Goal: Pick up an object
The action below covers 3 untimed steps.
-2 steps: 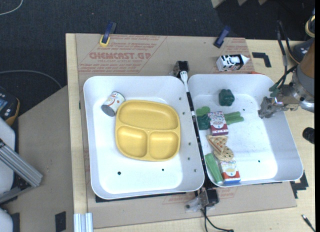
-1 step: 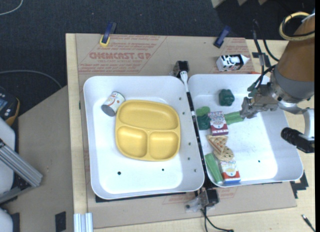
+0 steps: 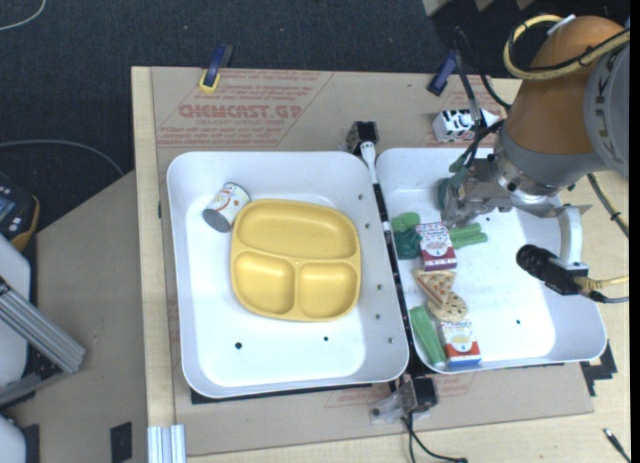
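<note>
End effector (image 3: 462, 201) above two cartons (image 3: 435, 246)

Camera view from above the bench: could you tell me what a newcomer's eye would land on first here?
Most striking is the yellow divided tray filling the middle of the left bin, with a small cup tipped over at its upper left. Next is the arm's orange band, above the gripper in the right bin.

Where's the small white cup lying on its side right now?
The small white cup lies tipped over in the left white bin, near its upper-left corner, touching or just off the upper-left edge of the yellow divided plastic plate.
</note>
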{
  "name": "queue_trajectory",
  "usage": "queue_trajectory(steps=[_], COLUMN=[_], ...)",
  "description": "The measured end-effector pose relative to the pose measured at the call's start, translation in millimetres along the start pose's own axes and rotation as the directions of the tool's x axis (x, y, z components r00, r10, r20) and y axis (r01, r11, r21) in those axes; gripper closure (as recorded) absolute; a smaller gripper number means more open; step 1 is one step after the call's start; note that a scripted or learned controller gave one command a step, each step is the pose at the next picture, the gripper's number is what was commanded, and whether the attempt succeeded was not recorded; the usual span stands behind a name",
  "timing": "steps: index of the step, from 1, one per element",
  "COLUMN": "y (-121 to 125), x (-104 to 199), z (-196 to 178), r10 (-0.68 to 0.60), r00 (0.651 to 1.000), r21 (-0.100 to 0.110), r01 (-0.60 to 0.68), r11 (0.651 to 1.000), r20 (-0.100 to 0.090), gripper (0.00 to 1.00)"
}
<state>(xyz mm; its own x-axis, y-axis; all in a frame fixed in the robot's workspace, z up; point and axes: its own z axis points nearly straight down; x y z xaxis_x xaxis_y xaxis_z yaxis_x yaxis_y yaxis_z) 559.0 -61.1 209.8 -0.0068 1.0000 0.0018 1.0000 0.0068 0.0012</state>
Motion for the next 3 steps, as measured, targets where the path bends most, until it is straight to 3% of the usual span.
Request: queue_trajectory(steps=[1,3], y=[3.8,4.8], x=[36.5,28.3], z=[-24.3,-10.6], r10=[0.001,0.009], r00=[1.0,1.0], r21=[-0.004,0.004], r01=[-0.001,-0.009], r11=[1.0,1.0], r20=[0.001,0.002], gripper=[1.0,1.0])
